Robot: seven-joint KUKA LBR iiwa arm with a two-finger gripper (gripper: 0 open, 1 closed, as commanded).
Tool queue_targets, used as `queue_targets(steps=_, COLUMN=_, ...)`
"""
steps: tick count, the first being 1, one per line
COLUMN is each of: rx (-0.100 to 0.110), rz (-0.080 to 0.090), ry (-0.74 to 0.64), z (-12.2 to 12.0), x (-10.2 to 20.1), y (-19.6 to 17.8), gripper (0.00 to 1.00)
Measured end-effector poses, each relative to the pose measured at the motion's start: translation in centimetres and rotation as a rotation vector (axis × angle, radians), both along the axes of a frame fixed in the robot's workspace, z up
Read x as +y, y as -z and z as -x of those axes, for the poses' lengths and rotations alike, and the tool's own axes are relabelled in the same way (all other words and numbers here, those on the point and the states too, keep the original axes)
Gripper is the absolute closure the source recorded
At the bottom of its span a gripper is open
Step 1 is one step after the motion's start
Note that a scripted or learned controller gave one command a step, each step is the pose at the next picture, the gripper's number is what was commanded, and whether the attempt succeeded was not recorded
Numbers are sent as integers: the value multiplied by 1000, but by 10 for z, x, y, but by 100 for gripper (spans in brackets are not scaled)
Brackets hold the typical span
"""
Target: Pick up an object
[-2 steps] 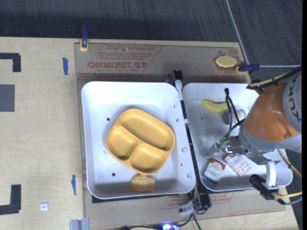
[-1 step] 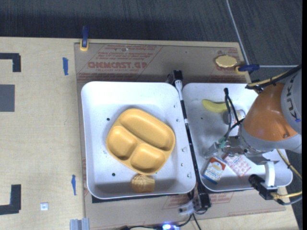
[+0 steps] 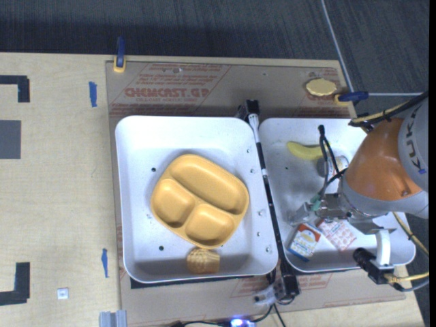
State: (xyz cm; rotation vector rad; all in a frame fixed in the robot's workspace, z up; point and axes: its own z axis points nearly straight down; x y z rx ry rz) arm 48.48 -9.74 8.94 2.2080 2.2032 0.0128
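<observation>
In the right bin [image 3: 287, 180], my gripper [image 3: 318, 208] hangs low under the arm's orange band, just above and left of a red-and-white patterned packet [image 3: 338, 234]. A small blue, white and orange carton [image 3: 306, 241] lies at the bin's front, just below the gripper. A yellow banana-shaped piece [image 3: 304, 150] rests at the back of the bin. The arm's bulk hides the right part of this bin. I see nothing held in the gripper.
The left bin [image 3: 133, 139] holds a large yellow three-compartment tray [image 3: 199, 199] and a tan ribbed round object [image 3: 204, 259] near its front wall. A tan disc [image 3: 321, 87] lies on the bench behind the right bin. A black cable [image 3: 324, 150] runs down by the banana piece.
</observation>
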Motion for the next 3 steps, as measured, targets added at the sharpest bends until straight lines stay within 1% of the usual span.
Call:
queue_targets(steps=2, rx=0, rz=1, ry=0, z=0, x=1, y=0, gripper=0)
queue_targets(steps=3, rx=-7, rz=4, ry=2, z=-2, x=0, y=-11, gripper=100)
